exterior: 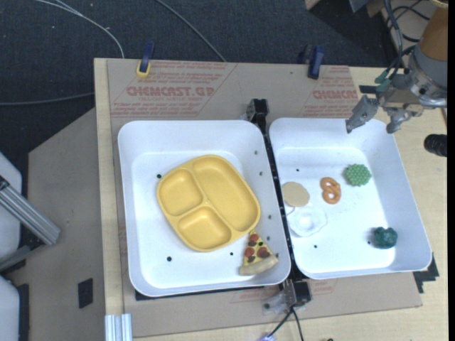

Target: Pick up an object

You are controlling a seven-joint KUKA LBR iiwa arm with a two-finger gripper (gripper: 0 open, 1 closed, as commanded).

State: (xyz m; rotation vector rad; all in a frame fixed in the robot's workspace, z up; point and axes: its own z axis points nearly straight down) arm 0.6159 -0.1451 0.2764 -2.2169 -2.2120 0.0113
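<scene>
Arm: the grey arm with an orange band comes in from the 2 o'clock corner of the view.
Gripper: the gripper (pixel 376 121) hangs over the far edge of the right bin (pixel 405 190), at about 1 o'clock of that bin. Its two fingers are spread apart and nothing is between them.
Left bin: the left bin (pixel 135 190) holds a yellow divided plate (pixel 207 202) near its centre, with three compartments.
Pizza slice: a toy pizza slice (pixel 257 254) lies at 5 o'clock of the plate, just beside its rim, near the bin's front right corner.
Right bin, middle: a pretzel (pixel 330 189) lies near the centre. A beige round piece (pixel 296 194) is at 9 o'clock of the pretzel, close to the bin's left wall.
Clear piece: a pale, see-through object (pixel 307 222) lies at 6 o'clock of the beige piece; what it is, I cannot tell.
Green ball: a light green bumpy ball (pixel 357 175) sits at 2 o'clock of the pretzel, near it but apart.
Dark green object: a dark green lumpy object (pixel 384 238) rests at 4 o'clock in the right bin, well apart from the others.
Bench: the two bins stand side by side on a brown board (pixel 213 84) with red print.
</scene>
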